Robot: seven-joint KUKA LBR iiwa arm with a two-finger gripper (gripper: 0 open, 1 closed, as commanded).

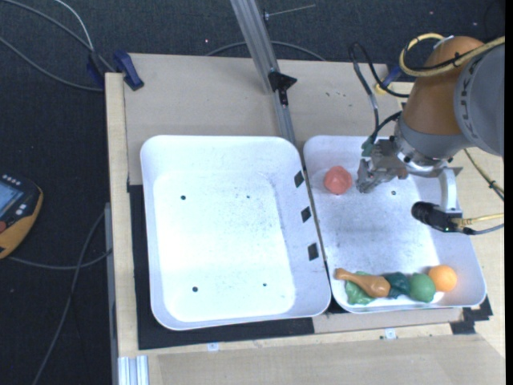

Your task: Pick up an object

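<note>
Two shallow white plastic bins sit side by side on the bench. In the right bin, a round pink ball lies far-left; a tan drumstick toy, green ball and orange ball line the near wall.

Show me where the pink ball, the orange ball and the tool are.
pink ball (337, 180), camera view, middle of the ball
orange ball (442, 278), camera view, its top
tool (368, 183), camera view, at its fingertips

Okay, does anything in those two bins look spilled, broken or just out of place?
Nothing looks spilled or broken. The right bin holds a pink ball lying apart near the gripper, while the orange ball, green ball and brown drumstick-shaped toy are bunched against its near edge. That is scatter, not damage.
</note>
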